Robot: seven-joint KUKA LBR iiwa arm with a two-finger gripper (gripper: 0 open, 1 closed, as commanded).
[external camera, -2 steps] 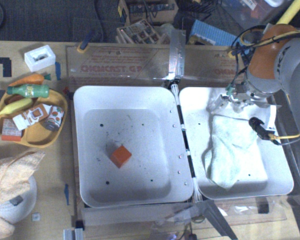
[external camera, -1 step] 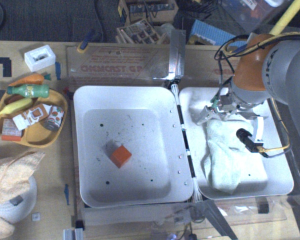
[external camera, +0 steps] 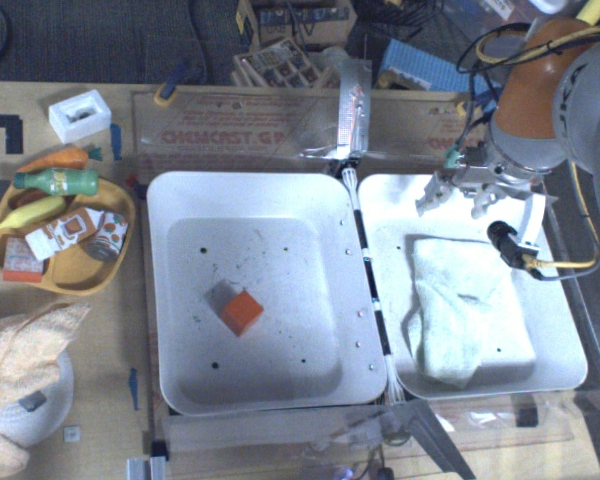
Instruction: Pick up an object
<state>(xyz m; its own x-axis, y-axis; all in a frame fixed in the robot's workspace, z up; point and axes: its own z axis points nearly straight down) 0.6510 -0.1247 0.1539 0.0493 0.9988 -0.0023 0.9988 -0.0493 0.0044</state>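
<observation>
Two shallow white plastic bins sit side by side. The right bin [external camera: 570,363] holds a rumpled white terry cloth [external camera: 468,313]. The metal two-finger gripper [external camera: 458,194] hovers over that bin's far edge, jaws spread, gripping nothing. A small orange cube [external camera: 243,312] rests in the left bin [external camera: 180,218].

Two white bins [external camera: 170,268] sit side by side on the table [external camera: 130,118]; left of them, a yellow bowl [external camera: 80,278] and a cloth [external camera: 20,358].

Yellow bowl [external camera: 60,273] of toy food
</observation>
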